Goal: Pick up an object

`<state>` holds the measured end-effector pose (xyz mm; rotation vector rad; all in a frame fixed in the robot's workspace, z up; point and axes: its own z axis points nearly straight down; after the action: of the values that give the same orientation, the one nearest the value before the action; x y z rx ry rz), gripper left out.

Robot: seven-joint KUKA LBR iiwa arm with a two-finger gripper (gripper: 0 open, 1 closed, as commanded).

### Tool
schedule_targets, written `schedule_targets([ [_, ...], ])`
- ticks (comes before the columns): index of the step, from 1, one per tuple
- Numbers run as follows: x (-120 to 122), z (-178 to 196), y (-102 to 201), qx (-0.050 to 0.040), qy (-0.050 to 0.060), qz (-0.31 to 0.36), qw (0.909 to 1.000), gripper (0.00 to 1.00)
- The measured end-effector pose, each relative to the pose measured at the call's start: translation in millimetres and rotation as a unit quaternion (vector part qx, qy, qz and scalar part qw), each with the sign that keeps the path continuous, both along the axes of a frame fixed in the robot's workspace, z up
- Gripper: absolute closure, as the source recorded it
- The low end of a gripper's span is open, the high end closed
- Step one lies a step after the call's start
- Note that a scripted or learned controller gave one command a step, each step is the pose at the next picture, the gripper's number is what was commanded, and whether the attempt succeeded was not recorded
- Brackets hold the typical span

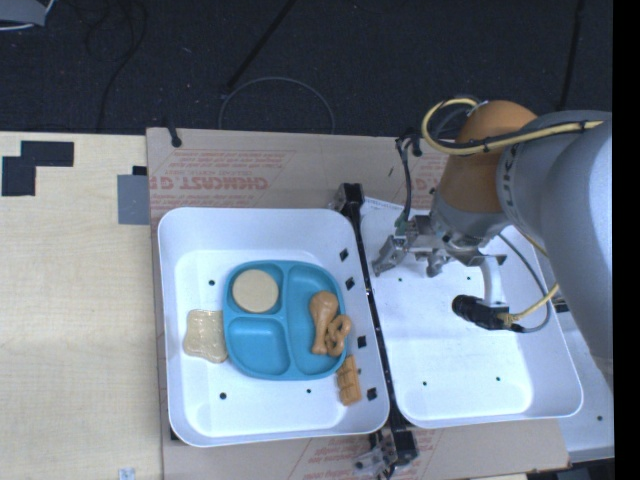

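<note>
- A pale wooden worktop (70, 298) fills the lower left, with dark carpet and loose cables behind its far edge; a sheet of brown cardboard (260, 168) lies on the bench under two shallow white bins.
- The left bin (190, 408) holds a blue divided tray (262, 348) near its centre.
- A round tan disc (254, 290) sits in the tray's far left compartment.
- A tan drumstick-shaped piece (324, 318) lies in the tray's right compartment, with a small pretzel shape (338, 334) touching its near end.
- The tray's near left compartment shows bare blue.
- A pale bread-slice shape (205, 335) lies on the bin floor, touching the tray's left edge.
- A small orange-brown ridged piece (348, 381) lies on the bin floor just off the tray's near right corner, close to the bin's right wall.
- The right bin (480, 388) sits beside the left one, their walls meeting along a black divider strip (366, 298).
- The grey arm (565, 208), with its orange band (480, 158), reaches in from the right over the right bin's far edge.
- The gripper (412, 255) hangs above the right bin's far left corner; whether its parts are apart or together cannot be told, and no object shows in it.
- A black cylindrical fitting with a yellow cable (483, 313) hangs off the arm above the right bin's floor.
</note>
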<state>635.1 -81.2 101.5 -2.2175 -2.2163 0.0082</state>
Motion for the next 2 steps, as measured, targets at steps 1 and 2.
schedule_targets([
  [1, 0.8, 13.2, -1.2, -0.0003, -0.001, -0.002, 1.0, 1.0],
  [2, 5.8, 76.2, -0.6, -0.0006, -0.006, 0.0, 1.0, 1.0],
])
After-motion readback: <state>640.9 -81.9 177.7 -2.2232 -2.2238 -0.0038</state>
